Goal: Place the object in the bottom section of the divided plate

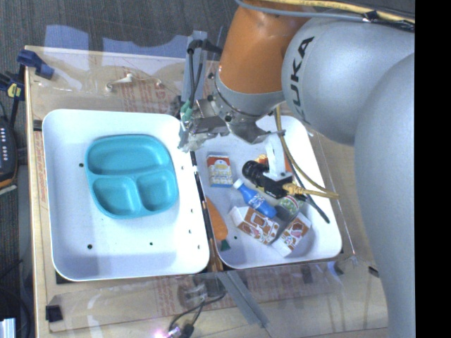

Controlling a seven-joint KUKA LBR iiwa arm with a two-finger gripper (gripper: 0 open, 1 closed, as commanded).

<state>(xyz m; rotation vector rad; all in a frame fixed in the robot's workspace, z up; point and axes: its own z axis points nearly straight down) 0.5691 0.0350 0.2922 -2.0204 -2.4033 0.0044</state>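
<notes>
Left bin (60,210) open all round the plate (132,172), its sections bare; right bin (325,239) crowded toward its bottom edge with cartons (262,227), bottle (255,201), carrot (218,224); arm (338,69) overhangs its top edge.

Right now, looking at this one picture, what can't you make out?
Camera view: whether the gripper holds anything; it is small and blurred there.
Right bin: its far right part is hidden under the grey arm.
Print on the small red-labelled carton and the brown cartons: too small to read.

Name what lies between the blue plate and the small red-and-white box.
Camera view: only bare bin floor and the two bins' adjoining rims separate plate from box.
</notes>
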